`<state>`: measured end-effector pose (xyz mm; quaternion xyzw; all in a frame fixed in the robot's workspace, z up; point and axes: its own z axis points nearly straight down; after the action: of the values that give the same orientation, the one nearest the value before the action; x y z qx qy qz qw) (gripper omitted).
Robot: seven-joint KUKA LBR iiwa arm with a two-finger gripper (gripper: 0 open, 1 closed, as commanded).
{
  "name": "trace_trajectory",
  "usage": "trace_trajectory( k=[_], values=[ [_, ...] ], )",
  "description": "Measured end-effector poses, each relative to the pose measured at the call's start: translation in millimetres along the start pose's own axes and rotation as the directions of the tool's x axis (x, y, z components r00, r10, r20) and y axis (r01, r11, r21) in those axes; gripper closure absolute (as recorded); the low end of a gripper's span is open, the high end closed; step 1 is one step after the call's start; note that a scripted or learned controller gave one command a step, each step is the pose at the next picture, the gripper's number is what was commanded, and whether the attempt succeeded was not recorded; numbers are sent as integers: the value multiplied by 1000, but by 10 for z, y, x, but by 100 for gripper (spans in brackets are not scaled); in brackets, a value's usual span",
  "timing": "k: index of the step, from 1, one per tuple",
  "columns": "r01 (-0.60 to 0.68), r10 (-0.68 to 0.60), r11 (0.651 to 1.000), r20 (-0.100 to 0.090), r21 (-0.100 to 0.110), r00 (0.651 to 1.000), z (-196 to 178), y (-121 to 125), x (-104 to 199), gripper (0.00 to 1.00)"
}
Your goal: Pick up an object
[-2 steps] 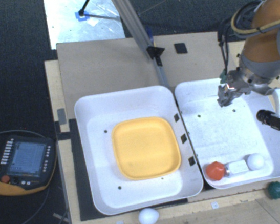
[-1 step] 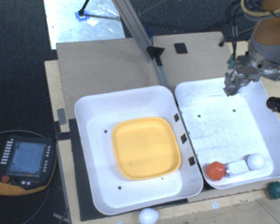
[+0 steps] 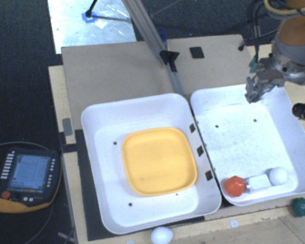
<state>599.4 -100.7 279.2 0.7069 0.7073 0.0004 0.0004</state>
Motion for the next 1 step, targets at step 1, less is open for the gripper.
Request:
trace_trajectory(
  k=[1],
  values=[
    [4, -4, 1000, -1, 1, 1000, 147, 27, 483, 100]
  ],
)
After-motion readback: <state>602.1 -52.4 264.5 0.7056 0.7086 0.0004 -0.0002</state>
